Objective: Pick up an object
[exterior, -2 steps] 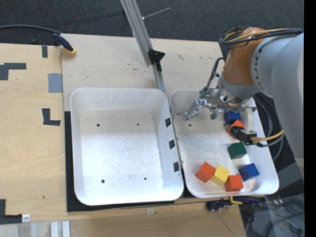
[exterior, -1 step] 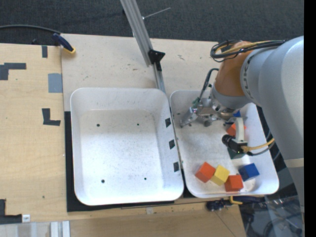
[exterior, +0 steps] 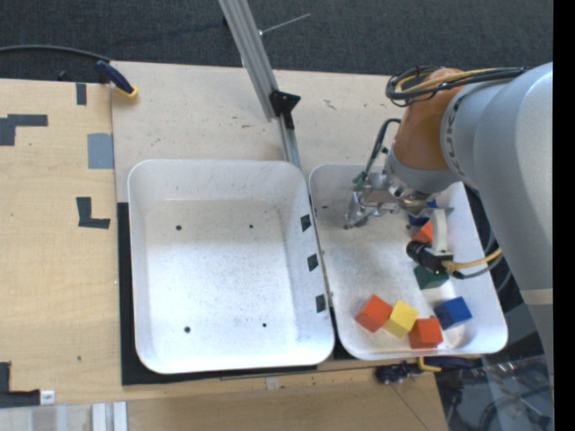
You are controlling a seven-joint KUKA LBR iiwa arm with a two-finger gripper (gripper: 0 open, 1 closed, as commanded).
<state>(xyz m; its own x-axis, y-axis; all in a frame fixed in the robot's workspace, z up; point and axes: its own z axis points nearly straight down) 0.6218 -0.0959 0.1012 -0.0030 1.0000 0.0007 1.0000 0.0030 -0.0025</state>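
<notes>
The gripper (exterior: 359, 212) hangs over the upper part of the right bin (exterior: 355, 268); whether it's open or closed, I cannot tell, and nothing shows in it. So this looks like the approach. The blocks cluster near the bin's front edge: orange cube (exterior: 374, 313), yellow cube (exterior: 402, 318), blue cube (exterior: 453, 312). Next move likely calls for travelling toward them and descending

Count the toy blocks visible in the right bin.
4 clearly: orange block, yellow block, a second orange block, blue block, clustered at the near end of the right bin. The arm may hide others.
</notes>
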